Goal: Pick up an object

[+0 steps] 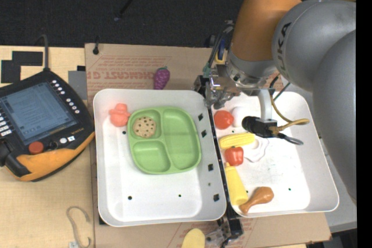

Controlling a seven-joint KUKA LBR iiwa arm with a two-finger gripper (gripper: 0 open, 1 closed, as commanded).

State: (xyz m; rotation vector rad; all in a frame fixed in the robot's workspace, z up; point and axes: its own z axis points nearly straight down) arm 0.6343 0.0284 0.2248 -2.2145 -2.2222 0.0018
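My gripper (214, 92) hangs over the far left corner of the right bin (314, 183), just above and behind a red tomato (223, 119). Nothing shows between its tips. Below the tomato, along the bin's left side, lie a yellow corn cob (236, 140), a red pepper (233, 155), a yellow block (235, 183) and a brown drumstick (257, 197). A small white item (254, 151) rests beside the pepper.
The left bin (157, 203) holds a green divided plate (165, 141) with a cookie (143, 125) in it, and a pink toy (118, 115) at its far left. Purple grapes (161, 77) lie behind the bins. A teach pendant (40, 119) sits at the left.
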